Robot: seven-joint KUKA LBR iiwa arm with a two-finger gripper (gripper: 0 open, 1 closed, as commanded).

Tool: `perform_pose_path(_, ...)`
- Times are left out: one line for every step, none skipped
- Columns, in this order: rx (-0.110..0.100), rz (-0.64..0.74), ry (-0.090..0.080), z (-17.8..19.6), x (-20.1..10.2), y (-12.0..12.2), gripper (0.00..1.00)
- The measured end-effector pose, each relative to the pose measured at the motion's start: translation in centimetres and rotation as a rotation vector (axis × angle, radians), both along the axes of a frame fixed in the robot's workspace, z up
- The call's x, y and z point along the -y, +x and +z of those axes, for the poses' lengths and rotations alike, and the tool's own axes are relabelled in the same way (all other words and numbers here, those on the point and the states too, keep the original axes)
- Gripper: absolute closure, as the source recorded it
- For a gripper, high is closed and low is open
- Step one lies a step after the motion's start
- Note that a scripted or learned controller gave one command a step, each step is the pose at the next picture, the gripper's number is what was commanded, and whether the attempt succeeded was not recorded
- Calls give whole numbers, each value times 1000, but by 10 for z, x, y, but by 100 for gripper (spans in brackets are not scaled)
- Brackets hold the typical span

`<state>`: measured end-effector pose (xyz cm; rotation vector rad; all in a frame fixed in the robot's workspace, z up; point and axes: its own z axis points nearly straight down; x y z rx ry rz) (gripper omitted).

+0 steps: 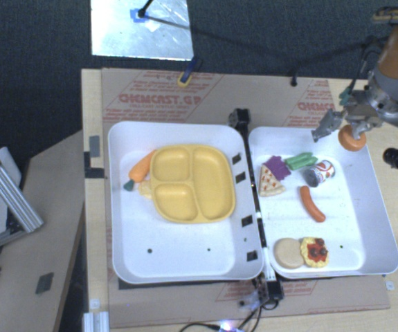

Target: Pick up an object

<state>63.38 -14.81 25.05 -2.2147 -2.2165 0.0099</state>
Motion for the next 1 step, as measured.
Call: perform_pose_path(12,2,-2,8,0,2,0)
